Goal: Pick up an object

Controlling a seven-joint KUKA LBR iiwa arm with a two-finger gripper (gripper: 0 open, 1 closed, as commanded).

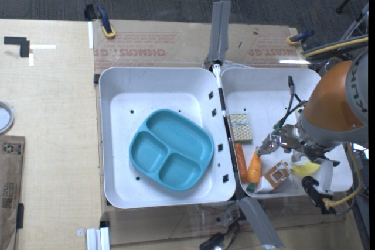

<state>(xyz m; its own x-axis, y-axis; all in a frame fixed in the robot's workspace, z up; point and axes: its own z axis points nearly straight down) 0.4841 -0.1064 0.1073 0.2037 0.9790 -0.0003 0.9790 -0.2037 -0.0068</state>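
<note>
My gripper (276, 144) hangs low over the right bin (266, 88), under the orange wrist band. Just left of it and below lies an orange carrot (254, 168) with a green tip. A thin red-orange stick (239, 160) lies beside the carrot along the bin's left wall. A small tan block with a speckled top (241, 127) rests further back. A brown and white patterned piece (277, 174) sits right below the gripper. A yellow object (306, 170) is partly hidden under the arm.
The left bin (117, 126) holds a blue divided plate (171, 150). A grey post (220, 32) rises at the back between the bins. Clamps, tape and a cardboard sheet lie on the bench around them. The arm's body covers the right bin's right side.
</note>
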